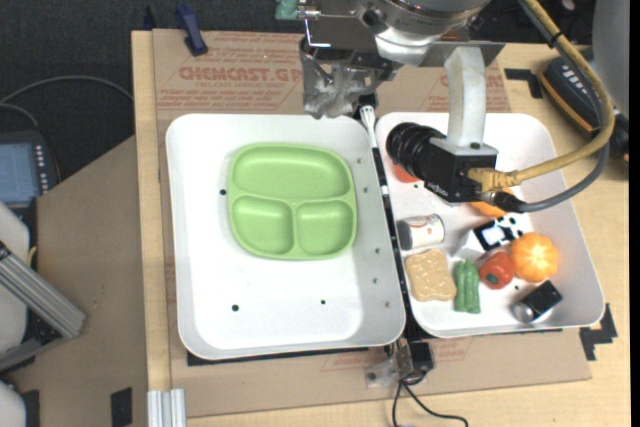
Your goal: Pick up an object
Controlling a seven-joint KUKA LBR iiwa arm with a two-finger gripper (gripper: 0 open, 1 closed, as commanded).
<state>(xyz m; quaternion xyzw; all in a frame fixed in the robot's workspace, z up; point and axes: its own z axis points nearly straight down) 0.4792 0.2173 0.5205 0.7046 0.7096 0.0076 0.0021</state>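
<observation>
The pincer (340,100) is hanging over the far edge of the left bin (190,215); whether it is open I cannot tell, being blurred. Objects, perhaps an orange (535,257), are lying in the right bin's (575,290) near corner.

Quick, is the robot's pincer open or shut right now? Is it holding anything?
Pincer: it hangs over the far edge of the left bin; open or shut cannot be told, and nothing shows held in it.
</observation>
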